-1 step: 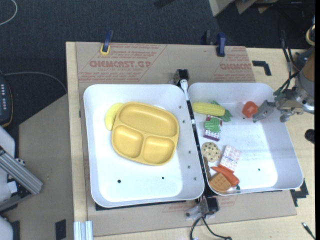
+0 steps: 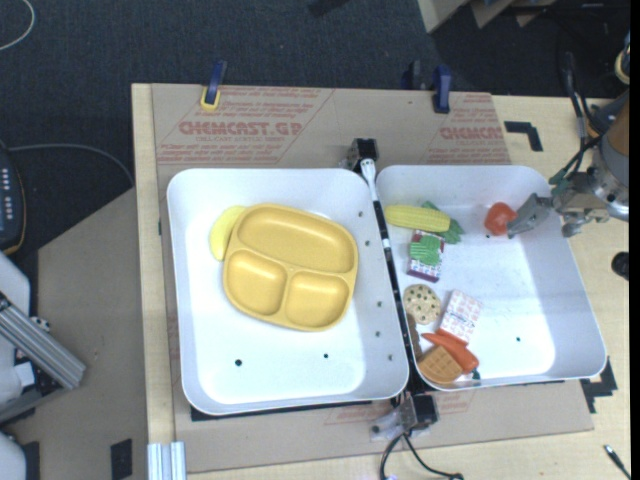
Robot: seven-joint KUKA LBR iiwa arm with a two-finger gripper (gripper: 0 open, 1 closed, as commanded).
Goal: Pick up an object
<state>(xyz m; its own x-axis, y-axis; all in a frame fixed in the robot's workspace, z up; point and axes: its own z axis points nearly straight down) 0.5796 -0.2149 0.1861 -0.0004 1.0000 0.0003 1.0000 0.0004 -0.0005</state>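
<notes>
Red tomato-like toy [image 2: 499, 217] is sitting in the right bin [image 2: 560, 298], upper area, just inside the far-right part of the floor. It's roundish, so no long axis to align to. End effector [image 2: 545, 215] is hovering just beside it at its 3 o'clock; one dark finger [image 2: 524, 218] is pointing toward the toy, nearly touching. Fingers are looking spread, nothing between them — though the view is blurry there, so probably open rather than certainly.

Coming move is turning on that short offset: toy lying toward 9 o'clock from the end effector.

Other candidates are lying farther off toward 8–9 o'clock: corn cob [image 2: 419, 217], red-green packet [image 2: 426, 254], cookie [image 2: 422, 304], pink-white packet [image 2: 460, 315], orange items [image 2: 445, 358] at the near edge. Yellow divided plate [image 2: 290, 265] is occupying the left bin [image 2: 200, 298], well apart. Both bins are resting on the desk [image 2: 160, 128].
</notes>
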